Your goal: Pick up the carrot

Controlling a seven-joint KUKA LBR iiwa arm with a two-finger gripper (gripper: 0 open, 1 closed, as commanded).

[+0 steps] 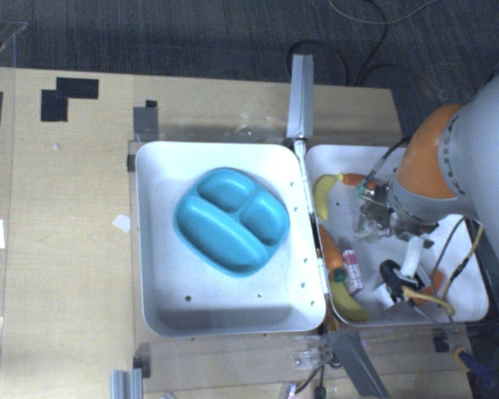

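Two bananas (348, 299), one carrot (332, 252) in right bin (474, 306); gripper (374, 214) state unclear.

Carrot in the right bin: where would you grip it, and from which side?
Judging by its pose, grip the carrot across its exposed middle, coming straight down from above. It lies lengthwise tight along the right bin's left wall, a banana at its lower end, so its ends and wall side look crowded. The hand is over the same bin.
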